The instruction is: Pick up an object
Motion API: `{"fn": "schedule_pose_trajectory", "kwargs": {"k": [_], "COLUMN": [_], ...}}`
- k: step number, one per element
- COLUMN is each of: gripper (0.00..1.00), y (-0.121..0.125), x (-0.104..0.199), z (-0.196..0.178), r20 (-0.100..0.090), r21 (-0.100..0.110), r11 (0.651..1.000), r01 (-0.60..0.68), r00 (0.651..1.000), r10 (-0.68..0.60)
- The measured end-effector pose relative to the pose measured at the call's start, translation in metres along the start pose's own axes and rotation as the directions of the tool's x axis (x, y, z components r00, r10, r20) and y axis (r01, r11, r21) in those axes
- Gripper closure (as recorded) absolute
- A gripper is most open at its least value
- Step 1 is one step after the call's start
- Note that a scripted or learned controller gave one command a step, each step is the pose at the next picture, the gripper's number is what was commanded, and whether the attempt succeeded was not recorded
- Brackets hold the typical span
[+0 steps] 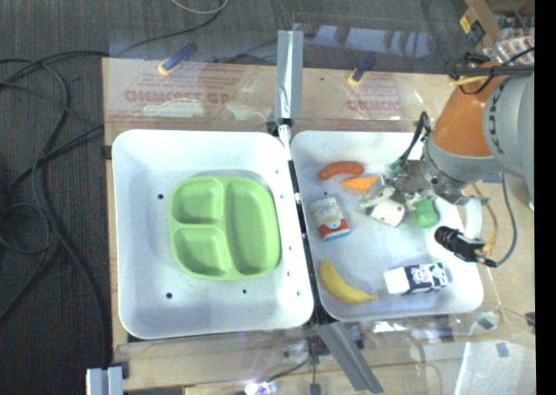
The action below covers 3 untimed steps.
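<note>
Across the frame's middle sit two white bins side by side: left bin [139,298], right bin [465,298]. Arm [486,137] enters from the right edge, grey with orange band, wrist bent down over the right bin's upper right part.

Left bin: green divided tray [228,227], centre.

Right bin, larger to smaller:
- banana [345,284], lower left, lying flat
- black-and-white carton [417,278], lower right, on its side
- small printed carton [329,217], left of centre
- red sausage [340,169], top, with orange carrot [360,182] just beside it
- white wedge-like item [388,212], just below the gripper
- green item [425,213], just right of the wedge, partly under the wrist

Gripper [401,187]: low, over the wedge and near the carrot tip. Finger spread hidden by wrist and cabling; cannot tell. Nothing visibly between the fingers.

Progress, judged: approach stage reached; no grasp or lift in evidence. All items rest on the bin floor. Likely target is the wedge or green item. Left to do: close on one, raise it clear.
</note>
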<state>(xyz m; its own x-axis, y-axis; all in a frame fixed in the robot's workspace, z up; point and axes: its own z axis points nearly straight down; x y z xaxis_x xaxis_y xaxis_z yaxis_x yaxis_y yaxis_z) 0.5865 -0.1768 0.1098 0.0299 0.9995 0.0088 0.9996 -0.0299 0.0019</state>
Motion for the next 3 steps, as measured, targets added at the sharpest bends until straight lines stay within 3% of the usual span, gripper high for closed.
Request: {"fn": "schedule_pose_trajectory", "kwargs": {"k": [1, 2, 3], "gripper": [0.00, 1.00, 1.00], "y": [0.016, 0.016, 0.030], "x": [-0.005, -0.004, 0.037], "z": [0.014, 0.006, -0.081], "r20": [0.005, 0.005, 0.012], "r21": [-0.018, -0.018, 0.003], "r11": [0.996, 0.996, 0.984], "r01": [0.084, 0.086, -0.179], "r00": [0.996, 0.996, 0.984], "r10": [-0.084, -0.086, 0.179]}}
